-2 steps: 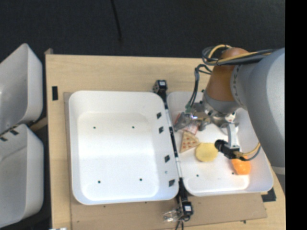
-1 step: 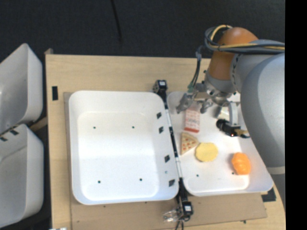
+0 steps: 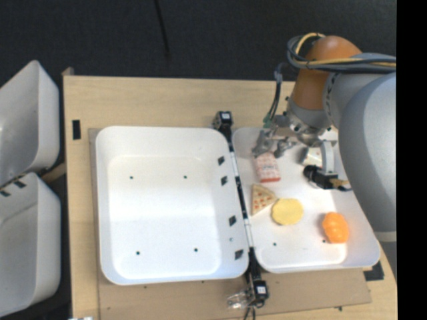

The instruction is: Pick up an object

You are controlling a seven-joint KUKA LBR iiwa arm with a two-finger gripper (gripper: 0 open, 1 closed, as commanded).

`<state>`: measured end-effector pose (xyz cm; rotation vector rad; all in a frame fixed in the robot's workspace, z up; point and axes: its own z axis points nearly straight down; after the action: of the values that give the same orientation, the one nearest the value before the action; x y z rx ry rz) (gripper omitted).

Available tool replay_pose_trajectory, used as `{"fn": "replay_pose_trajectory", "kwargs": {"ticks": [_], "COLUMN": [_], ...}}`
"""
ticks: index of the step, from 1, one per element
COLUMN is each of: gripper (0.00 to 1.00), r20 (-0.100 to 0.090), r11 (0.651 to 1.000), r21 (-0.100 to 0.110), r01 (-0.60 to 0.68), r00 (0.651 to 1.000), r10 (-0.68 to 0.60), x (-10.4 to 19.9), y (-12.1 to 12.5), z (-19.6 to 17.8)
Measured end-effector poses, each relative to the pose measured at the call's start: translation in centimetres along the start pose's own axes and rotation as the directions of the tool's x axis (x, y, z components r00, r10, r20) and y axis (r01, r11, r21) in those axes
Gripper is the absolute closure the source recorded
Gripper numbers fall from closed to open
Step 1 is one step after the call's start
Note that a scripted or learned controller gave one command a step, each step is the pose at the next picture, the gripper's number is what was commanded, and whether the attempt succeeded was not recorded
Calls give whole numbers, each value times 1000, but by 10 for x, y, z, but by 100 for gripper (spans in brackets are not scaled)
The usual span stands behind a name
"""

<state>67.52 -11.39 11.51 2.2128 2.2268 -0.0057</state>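
Observation:
My gripper (image 3: 269,145) hangs over the far part of the right bin (image 3: 303,255), just above and behind a small pink and white box (image 3: 267,169). Nothing shows held in it. Nearer the front lie a triangular yellow-orange wedge like a pizza slice (image 3: 261,199), a round pale yellow disc (image 3: 287,212) touching the wedge's right side, and an orange lump (image 3: 335,227) toward the bin's right edge.
The left bin (image 3: 107,179) is beside the right one, with a divider rim with black clips (image 3: 237,192) between them. The grey arm with its orange band (image 3: 313,89) covers the right bin's far right corner.

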Motion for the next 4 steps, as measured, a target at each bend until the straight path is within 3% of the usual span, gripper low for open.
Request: {"fn": "replay_pose_trajectory", "kwargs": {"ticks": [1, 2, 3, 4], "gripper": [100, 100, 100, 100], "r20": [-6, -6, -6, -6], "r11": [1000, 1000, 1000, 1000], "r21": [-11, -3, -5, 1], "r01": [3, 0, 1, 1], "r00": [1000, 1000, 1000, 1000], "r10": [-3, 0, -1, -1], "x": [79, 126, 180, 227], "y": [18, -25, -11, -63], "z": [-91, -130, -180, -204]}}
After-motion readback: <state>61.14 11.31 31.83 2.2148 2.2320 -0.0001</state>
